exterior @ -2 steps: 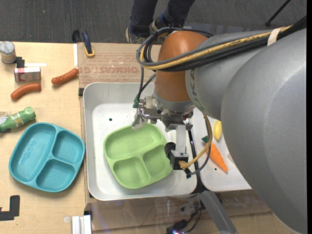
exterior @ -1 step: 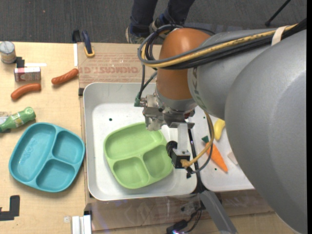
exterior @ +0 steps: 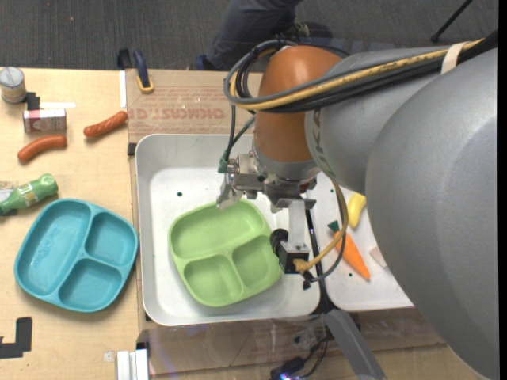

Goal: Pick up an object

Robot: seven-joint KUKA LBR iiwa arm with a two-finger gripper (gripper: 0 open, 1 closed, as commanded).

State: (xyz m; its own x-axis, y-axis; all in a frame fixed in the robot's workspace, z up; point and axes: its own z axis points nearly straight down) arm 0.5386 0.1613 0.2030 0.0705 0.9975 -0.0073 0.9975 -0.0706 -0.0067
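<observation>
Pale plywood forms the bench (exterior: 71, 165), matte and smooth; on it sits a shallow white bin (exterior: 154, 212) with rounded corners and glossy walls; inside lies a green tray (exterior: 226, 253), moulded plastic, rounded, split into three compartments, filling much of the bin floor; the gripper (exterior: 230, 192) hangs at the tray's upper rim beneath the orange band (exterior: 287, 105), and how its tips stand I cannot tell; a second bin to the right holds a tapered carrot (exterior: 356, 258) and a yellow piece (exterior: 356, 209); left on the wood rest a teal tray (exterior: 77, 254) of like shape, two glossy sausages (exterior: 41, 146) (exterior: 105, 124), a small carton (exterior: 44, 120) and a green bottle (exterior: 28, 193).
</observation>
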